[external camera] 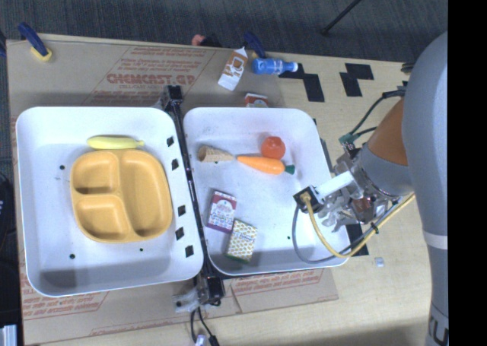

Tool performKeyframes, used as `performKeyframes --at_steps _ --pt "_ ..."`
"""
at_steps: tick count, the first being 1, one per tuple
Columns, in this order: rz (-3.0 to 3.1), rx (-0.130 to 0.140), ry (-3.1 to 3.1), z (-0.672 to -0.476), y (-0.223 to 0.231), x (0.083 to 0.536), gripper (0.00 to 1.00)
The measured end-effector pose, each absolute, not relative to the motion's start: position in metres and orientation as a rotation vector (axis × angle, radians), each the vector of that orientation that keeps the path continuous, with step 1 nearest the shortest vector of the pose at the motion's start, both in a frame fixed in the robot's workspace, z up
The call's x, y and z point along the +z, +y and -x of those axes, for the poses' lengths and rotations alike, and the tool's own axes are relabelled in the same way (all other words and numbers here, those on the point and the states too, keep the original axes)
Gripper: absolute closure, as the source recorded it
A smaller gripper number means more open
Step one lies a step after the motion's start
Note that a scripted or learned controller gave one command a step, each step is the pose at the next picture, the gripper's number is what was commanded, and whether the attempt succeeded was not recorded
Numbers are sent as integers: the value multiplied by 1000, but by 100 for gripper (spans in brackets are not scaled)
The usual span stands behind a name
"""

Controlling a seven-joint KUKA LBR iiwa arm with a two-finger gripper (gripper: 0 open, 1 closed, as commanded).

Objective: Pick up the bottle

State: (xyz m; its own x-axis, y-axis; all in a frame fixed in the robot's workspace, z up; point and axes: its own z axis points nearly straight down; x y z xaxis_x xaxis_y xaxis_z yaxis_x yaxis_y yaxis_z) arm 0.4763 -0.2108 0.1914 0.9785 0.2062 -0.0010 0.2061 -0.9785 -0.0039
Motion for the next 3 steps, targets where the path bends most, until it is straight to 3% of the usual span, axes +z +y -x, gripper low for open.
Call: performKeyframes --at_steps 1,3 --pt "3119 7 -326 -476 -198 168 100" --pt "3120 5 -328 -476 -208 190 100"
